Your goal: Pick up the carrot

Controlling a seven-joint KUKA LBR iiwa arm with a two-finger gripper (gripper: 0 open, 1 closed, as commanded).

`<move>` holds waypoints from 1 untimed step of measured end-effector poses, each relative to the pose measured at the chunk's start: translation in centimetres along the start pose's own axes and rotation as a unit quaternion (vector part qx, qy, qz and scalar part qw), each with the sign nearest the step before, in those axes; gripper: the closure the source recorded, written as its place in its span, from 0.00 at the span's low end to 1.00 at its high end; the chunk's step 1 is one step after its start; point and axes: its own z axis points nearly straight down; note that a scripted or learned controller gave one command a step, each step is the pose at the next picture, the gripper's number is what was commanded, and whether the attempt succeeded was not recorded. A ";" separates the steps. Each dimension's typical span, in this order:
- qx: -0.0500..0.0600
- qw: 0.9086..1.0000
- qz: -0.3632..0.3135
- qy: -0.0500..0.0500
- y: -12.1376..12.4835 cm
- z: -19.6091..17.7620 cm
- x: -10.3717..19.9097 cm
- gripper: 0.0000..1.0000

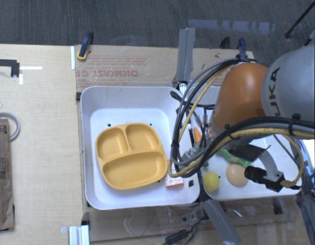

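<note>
The carrot [197,135] shows as a small orange sliver in the right bin [221,193], near the wall it shares with the left bin [88,152] and mostly screened by cables [185,137]. The hand sits somewhere under the wrist; its state cannot be told. The risk is a blind grasp: the sliver lies close to the wall, so the hand may strike the rim or close on a neighbour. Count: two bins, one yellow divided plate [131,155], one lemon [211,180], one beige ball, perhaps an egg [237,174], one small red-and-white packet [174,181].
</note>
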 end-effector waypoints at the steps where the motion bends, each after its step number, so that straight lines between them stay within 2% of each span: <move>1: -0.001 0.997 -0.072 -0.001 1.6 0.0 2.3 0.00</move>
